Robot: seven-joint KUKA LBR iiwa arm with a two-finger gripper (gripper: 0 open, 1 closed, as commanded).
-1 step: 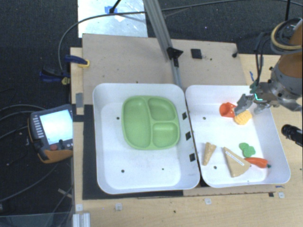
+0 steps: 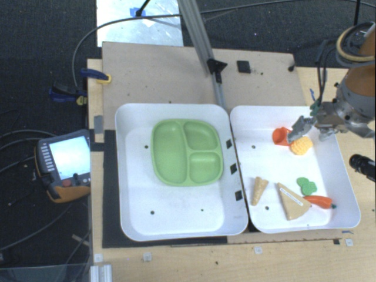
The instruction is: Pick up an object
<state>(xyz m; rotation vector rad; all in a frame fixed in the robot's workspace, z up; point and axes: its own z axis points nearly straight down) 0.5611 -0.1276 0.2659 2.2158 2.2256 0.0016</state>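
the gripper (image 2: pixel 301 129) hangs in the right bin (image 2: pixel 346 216), fingers apart and nothing between them, over the touching orange piece (image 2: pixel 280 136) and yellow corn (image 2: pixel 301 146), so closing risks pinching both or nudging one aside.

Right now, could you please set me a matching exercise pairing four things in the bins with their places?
Things:
1. green divided plate
2. carrot
3. yellow corn piece
4. ice cream cone

Places:
A. right bin, near front corner on the arm's side
B. left bin
C. right bin, by the gripper
D. right bin, near the divide between bins

Pairs: 1-B, 2-A, 3-C, 4-D
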